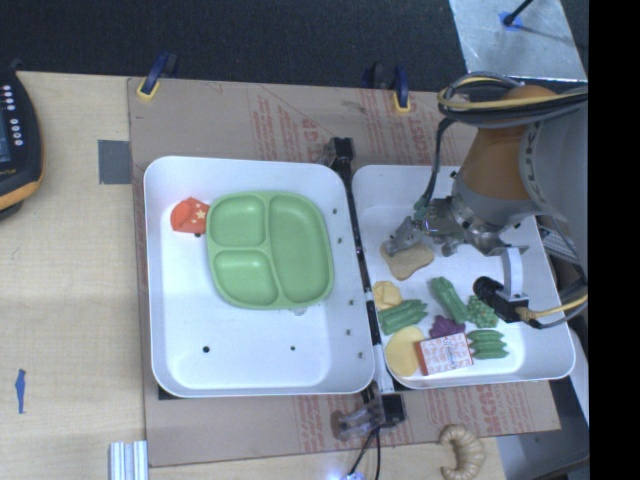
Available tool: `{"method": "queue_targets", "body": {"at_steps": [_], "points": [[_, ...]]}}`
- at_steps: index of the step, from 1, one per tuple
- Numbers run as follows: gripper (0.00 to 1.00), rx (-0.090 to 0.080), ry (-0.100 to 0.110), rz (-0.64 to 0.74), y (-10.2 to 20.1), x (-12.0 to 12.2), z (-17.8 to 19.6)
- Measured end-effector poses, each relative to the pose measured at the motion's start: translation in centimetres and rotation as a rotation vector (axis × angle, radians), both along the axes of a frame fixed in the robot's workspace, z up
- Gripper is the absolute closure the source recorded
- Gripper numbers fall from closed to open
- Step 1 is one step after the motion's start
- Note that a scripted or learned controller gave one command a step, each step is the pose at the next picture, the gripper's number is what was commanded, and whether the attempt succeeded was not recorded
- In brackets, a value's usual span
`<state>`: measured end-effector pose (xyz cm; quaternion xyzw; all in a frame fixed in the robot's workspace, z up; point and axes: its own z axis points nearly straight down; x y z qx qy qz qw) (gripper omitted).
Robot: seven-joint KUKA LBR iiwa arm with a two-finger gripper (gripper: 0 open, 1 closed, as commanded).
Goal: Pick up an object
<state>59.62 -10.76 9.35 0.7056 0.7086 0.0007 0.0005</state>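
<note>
My gripper (pixel 408 238) hangs low in the upper left part of the right bin (pixel 530 368). It is right over a flat tan piece (pixel 412 262), touching or nearly touching its upper edge. Below that lie a small yellow piece (pixel 386 293), green pods (pixel 402 315), a green vegetable (pixel 447 298), purple grapes (pixel 441 325), a yellow disc (pixel 400 352) and a red and white box (pixel 444 353). I see nothing lifted off the bin floor.
The left bin (pixel 180 348) holds a green divided plate (pixel 270 248) and a red item with a star (pixel 189 216) at its upper left. A tan curled object (pixel 462 450) lies on the bench below the right bin. A black handset (pixel 15 138) sits at far left.
</note>
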Motion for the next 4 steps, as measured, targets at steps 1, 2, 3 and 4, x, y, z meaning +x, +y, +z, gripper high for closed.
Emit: {"method": "queue_targets", "body": {"at_steps": [1, 2, 3, 4], "points": [[1.00, -0.001, 0.000, 0.000, -0.1, 0.0, 1.2], [0.00, -0.001, 0.001, 0.001, -0.1, -0.1, 1.1], [0.00, 0.001, 0.012, -0.008, -5.9, -8.4, -0.3], [1.00, -0.001, 0.007, 0.001, -5.7, -8.0, 0.8]]}}
